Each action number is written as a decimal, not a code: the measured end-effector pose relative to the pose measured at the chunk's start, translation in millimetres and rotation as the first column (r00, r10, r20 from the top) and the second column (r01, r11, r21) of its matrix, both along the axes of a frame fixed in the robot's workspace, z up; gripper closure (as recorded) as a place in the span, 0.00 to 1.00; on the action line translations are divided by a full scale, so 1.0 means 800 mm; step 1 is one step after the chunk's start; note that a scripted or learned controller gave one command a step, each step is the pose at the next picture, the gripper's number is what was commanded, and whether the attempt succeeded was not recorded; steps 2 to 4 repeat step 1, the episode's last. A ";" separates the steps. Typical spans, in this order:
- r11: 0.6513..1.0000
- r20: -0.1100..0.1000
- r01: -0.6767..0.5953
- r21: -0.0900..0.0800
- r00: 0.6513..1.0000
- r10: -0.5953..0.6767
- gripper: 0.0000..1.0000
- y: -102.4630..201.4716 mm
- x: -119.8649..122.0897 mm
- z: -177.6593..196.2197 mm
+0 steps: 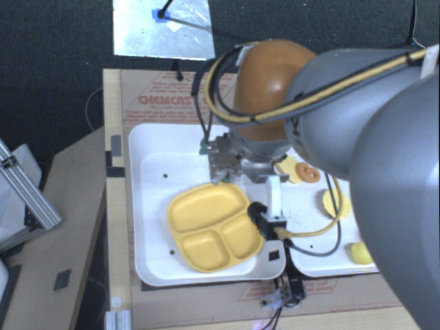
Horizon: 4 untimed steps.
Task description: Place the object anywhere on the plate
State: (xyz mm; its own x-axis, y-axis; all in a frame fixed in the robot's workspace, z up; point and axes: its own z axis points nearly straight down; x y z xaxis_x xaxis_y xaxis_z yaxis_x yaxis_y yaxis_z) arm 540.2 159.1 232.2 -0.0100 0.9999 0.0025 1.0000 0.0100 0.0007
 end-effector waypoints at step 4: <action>1.000 0.000 0.005 -0.002 1.000 -0.005 0.00 -0.004 0.001 0.000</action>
